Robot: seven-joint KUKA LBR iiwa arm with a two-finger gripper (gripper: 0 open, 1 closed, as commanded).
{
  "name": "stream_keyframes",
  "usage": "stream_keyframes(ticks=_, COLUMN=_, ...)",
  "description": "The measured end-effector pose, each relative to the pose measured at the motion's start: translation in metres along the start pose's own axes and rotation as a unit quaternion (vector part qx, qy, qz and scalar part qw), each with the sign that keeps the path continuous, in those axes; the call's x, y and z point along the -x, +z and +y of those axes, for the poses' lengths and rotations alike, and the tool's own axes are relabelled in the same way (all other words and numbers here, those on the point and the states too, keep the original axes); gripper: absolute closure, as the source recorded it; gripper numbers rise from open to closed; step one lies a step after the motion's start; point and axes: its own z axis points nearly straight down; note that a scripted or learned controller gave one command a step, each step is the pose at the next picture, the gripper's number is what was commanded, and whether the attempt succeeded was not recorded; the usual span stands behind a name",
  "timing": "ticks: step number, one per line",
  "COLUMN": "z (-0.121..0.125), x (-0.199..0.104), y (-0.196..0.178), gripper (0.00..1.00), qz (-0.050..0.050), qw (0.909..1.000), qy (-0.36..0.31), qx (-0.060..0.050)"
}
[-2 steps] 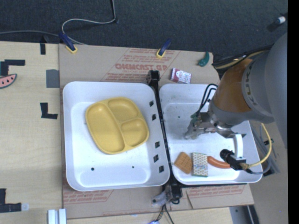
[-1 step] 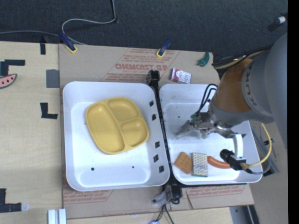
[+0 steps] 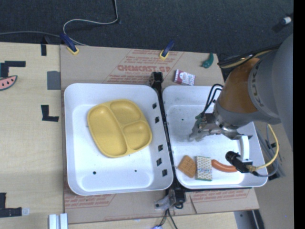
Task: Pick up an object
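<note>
My gripper (image 3: 195,133) hangs low over the middle of the right bin (image 3: 183,101), pointing down and to the left, with bare white floor under it. Along that bin's front edge lie a brown waffle-like square (image 3: 187,166), a pale patterned block (image 3: 204,169) touching it, and an orange sausage (image 3: 223,166) to their right. These three lie a short way in front of the gripper, apart from it. I see nothing held at the gripper's tip.
A yellow divided plate (image 3: 119,127) lies in the left bin (image 3: 78,175). A small red-and-white packet (image 3: 183,77) and a green item (image 3: 208,60) lie on the cardboard behind the right bin. The arm's grey and orange body (image 3: 248,92) overhangs that bin's right side.
</note>
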Motion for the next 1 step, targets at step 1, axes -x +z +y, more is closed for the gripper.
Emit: stream_keyframes(ticks=1, z=-0.0001, x=0.0000, y=0.0001, gripper=0.00, qz=0.000, qw=1.0000, qy=0.000, qx=0.000)
